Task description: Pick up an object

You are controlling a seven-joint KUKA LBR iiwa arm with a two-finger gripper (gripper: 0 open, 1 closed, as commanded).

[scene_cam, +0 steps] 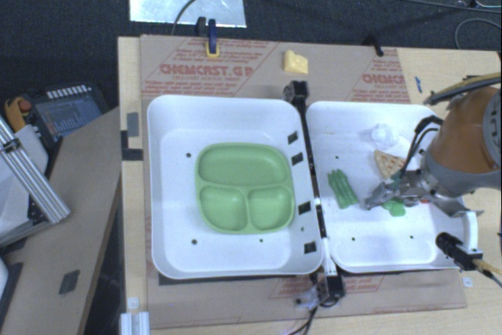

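Gripper [382, 198] of my arm sits low in the right bin [353, 251], fingertips aimed toward nine o'clock; I cannot tell how the fingers stand. Just at its five o'clock lies a small bright green piece [394, 209], partly under the gripper body, and I see nothing plainly between the fingers. At its nine o'clock, near but apart, rests a dark green ridged object [342, 188]. At twelve o'clock lies a tan wedge [388, 162], and above that a pale, hard-to-read item [382, 134]. Farther toward nine o'clock, the left bin [169, 247] carries a green divided tray [243, 187]. A yellow block [296, 62] sits on the cardboard beyond both bins.
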